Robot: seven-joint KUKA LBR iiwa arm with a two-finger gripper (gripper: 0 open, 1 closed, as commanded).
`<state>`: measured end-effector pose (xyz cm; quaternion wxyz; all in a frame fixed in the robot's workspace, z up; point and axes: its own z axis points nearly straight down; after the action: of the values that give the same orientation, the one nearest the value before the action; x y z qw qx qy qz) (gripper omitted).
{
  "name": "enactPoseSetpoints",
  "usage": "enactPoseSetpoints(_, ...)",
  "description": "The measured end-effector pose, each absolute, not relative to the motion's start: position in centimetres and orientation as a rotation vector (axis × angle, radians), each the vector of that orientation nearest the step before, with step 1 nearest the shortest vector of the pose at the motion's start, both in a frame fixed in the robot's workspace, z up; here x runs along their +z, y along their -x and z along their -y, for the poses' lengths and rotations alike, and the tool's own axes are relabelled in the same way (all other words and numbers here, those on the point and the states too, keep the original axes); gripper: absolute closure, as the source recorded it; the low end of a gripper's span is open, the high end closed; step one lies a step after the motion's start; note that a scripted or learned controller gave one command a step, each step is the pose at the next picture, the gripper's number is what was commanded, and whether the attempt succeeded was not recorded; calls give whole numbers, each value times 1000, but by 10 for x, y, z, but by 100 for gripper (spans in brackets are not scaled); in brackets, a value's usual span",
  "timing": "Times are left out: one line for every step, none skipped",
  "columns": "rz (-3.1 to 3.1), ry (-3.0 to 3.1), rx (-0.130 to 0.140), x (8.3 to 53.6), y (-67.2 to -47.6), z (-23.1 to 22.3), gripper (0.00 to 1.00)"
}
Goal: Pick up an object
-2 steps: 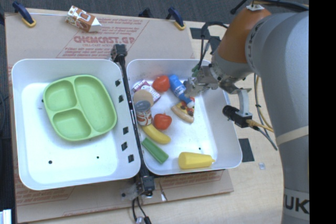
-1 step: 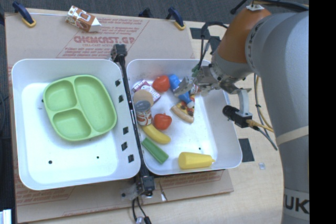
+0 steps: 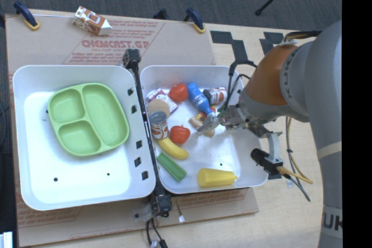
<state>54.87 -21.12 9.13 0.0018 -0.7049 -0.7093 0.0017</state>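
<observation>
Brown cardboard (image 3: 174, 43) covers the bench under two white bins. On the left, one bin (image 3: 35, 183) holds a green plate (image 3: 87, 119). On the right, the other bin (image 3: 232, 165) holds toys: a blue bottle (image 3: 199, 98), two red pieces, a banana (image 3: 173, 149), a green block (image 3: 171, 166) and a yellow piece (image 3: 216, 178). Low among the toys on the right sits the gripper (image 3: 210, 125), beside the blue bottle. I cannot tell how wide it is or if it holds anything.

Small item (image 3: 199, 120) at the fingers (image 3: 210, 125) blurred beyond telling; arm (image 3: 308, 84) cut off at right.
</observation>
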Motion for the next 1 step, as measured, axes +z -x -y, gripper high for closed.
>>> enactPoseSetpoints(2230,2207,5,102,-550,211,100)
